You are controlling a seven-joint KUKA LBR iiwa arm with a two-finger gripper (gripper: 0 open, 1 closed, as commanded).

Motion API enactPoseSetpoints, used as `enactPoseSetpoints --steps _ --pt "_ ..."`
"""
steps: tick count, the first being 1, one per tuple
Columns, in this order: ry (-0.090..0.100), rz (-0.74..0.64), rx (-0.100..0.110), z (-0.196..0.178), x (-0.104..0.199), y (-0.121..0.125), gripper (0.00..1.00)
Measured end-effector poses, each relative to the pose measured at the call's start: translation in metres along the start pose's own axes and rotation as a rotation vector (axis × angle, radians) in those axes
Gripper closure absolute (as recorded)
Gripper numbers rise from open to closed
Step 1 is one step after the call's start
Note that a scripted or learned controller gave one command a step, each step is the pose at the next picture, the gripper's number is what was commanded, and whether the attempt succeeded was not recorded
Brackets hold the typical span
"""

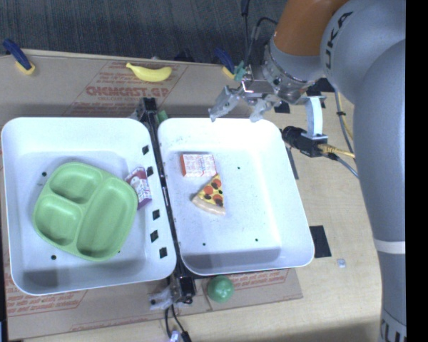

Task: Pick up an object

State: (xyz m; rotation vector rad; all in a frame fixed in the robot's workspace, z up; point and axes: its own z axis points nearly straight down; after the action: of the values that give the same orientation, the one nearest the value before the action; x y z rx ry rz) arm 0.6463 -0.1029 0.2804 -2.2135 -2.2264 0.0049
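Gripper [240, 110] with fingers spread and holding nothing, above far rim of right bin [294, 191]; pizza slice toy [210, 194] nearer the camera, slightly left, probably pointing up-right.

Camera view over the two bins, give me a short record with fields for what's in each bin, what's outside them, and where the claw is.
left bin: green divided plate, small wrapped packet
right bin: red-and-white carton, toy pizza slice
outside bins: toy banana behind, green ball in front
claw: open, above right bin's far rim, holding nothing
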Motion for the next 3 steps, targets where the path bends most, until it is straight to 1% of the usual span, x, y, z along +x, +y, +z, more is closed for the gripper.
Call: enactPoseSetpoints --steps 1,2,3 --pt "0.0 -0.001 -0.001 0.175 0.01 -0.022 0.0" --pt "-0.002 -0.005 0.001 0.165 0.01 -0.022 1.0" --pt "-0.002 -0.005 0.001 0.165 0.01 -0.022 0.0"
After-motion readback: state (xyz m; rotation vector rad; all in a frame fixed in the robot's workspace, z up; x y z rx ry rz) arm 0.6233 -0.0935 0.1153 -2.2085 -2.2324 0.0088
